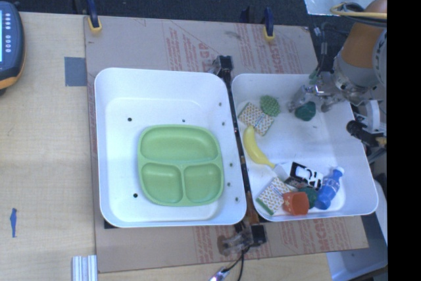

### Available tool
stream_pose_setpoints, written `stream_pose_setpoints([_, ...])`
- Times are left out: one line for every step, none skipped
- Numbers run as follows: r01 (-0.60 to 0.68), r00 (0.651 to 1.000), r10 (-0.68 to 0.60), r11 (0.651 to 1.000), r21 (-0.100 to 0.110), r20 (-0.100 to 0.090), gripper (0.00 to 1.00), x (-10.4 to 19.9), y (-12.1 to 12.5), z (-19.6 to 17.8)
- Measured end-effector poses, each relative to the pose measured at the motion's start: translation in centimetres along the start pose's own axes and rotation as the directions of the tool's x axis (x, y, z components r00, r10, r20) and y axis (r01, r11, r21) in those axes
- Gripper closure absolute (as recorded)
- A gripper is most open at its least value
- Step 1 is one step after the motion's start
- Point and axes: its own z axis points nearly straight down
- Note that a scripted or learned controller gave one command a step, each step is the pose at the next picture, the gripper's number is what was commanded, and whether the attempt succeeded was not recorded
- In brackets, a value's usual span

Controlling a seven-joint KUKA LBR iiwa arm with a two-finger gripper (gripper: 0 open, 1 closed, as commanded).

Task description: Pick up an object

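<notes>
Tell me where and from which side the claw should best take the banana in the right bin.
Probably across its middle, from straight above. The banana lies flat on the right bin floor, long and slim, running top to bottom in the view, so fingers closing across its narrow width should fit. Its upper end sits near a patterned packet, while the middle has bare floor on its right.

The grey arm [360, 49], orange-banded above the wrist, reaches in from the right and angles down and leftward, its gripper [305, 104] low with the two fingers [296, 102] spread apart, pointing downward.
</notes>
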Motion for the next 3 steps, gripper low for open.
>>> stream_pose_setpoints([0.002, 1.0, -0.002, 1.0, 0.002, 0.0, 0.0, 1.7, 0.0, 0.0])
stream_pose_setpoints([-0.003, 1.0, 0.003, 1.0, 0.0, 0.001, 0.0, -0.4, 0.0, 0.0])
stream_pose_setpoints([0.003, 1.0, -0.003, 1.0, 0.002, 0.0, 0.0, 3.2, 0.0, 0.0])
